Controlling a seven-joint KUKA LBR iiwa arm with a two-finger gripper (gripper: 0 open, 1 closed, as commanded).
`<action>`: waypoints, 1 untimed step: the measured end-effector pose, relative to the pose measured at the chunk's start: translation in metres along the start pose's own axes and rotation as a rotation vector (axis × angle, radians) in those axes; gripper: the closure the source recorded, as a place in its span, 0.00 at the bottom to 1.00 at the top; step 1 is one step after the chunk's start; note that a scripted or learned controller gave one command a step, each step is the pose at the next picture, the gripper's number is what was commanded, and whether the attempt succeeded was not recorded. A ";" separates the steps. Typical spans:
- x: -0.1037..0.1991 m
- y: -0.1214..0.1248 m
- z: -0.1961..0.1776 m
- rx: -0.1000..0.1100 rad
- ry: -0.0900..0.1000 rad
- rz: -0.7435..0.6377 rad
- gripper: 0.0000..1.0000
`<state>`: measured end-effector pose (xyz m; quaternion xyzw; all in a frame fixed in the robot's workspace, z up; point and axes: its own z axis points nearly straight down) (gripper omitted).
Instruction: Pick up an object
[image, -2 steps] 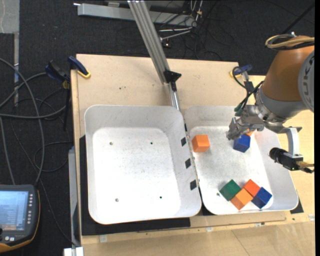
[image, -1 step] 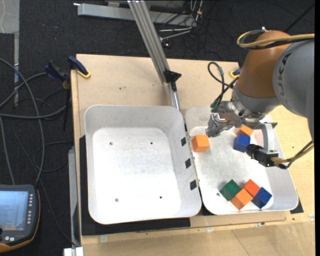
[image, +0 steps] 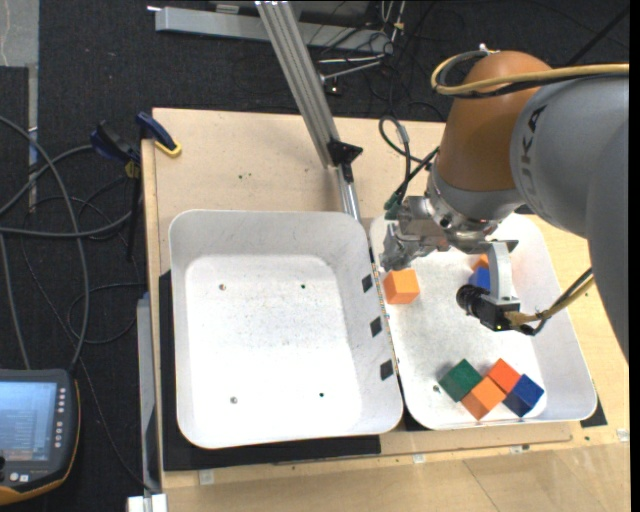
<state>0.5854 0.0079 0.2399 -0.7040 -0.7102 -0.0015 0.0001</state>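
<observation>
Your gripper (image: 402, 250) hangs over the right shallow white plastic bin (image: 560, 300), close to its left rim, and you cannot tell how it stands. A small orange cube (image: 401, 286) sits just beneath it, near that rim. At the bin's near edge a green block (image: 461, 380), two orange blocks (image: 493, 388) and a blue block (image: 524, 395) cluster together. The left white bin (image: 265, 325) offers broad open floor. Both bins rest on the pale wooden table (image: 250, 150); cables (image: 60, 200) trail over dark floor at left.
</observation>
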 end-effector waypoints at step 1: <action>0.058 0.000 -0.007 0.001 0.000 0.000 1.00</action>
